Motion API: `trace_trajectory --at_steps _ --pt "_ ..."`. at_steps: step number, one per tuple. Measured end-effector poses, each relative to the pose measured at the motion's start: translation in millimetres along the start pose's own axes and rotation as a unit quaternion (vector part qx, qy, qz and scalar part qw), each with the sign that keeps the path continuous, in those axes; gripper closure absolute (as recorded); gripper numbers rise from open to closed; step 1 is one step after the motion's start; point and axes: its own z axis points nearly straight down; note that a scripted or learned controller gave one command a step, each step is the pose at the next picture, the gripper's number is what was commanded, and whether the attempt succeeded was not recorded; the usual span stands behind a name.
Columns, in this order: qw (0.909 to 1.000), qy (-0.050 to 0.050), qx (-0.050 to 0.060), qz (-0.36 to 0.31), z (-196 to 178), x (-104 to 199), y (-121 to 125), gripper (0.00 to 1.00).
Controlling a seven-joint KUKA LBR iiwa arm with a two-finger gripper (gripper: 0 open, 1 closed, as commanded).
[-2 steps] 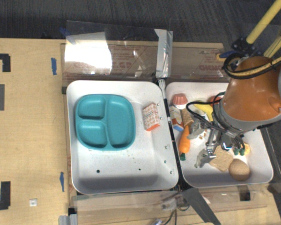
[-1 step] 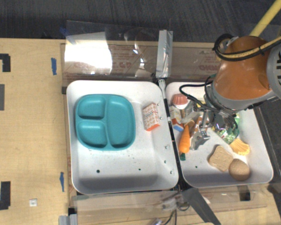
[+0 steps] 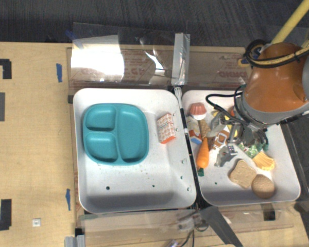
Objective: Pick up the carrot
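My big grey arm with the orange band (image 3: 273, 84) is up highest, closest to the camera, and it leans in over the right side of the bench. Under it sit the two shallow white bins. The left white bin (image 3: 129, 189) holds a teal plastic plate with three sections (image 3: 116, 134) and, just beside the plate, a small red and white box (image 3: 166, 127). The right white bin (image 3: 221, 192) is crowded with toy food. The little orange carrot (image 3: 202, 153) that I want lies there, long and thin, right along the bin's left wall, with a bit of green at its near end. A tan slice of toy bread (image 3: 242, 173) and a round brown lump (image 3: 263, 186) lie near the front, well away from the carrot. My gripper (image 3: 227, 151) hangs just beside the carrot, on its right, over a jumble of small toys. I cannot tell if it is spread apart or pressed together, and I see nothing held in it. I think I should slide a little to the left, so I am right over the carrot's middle. I should turn to grab it across its thin way, then go straight down. The wall is very close, so I might bump it or push the carrot away.
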Motion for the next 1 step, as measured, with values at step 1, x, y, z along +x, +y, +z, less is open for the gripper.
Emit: trace_trajectory --at_steps 1 --pt "0.9998 -0.002 0.0 0.018 0.1 -29.5 -1.5 0.0"
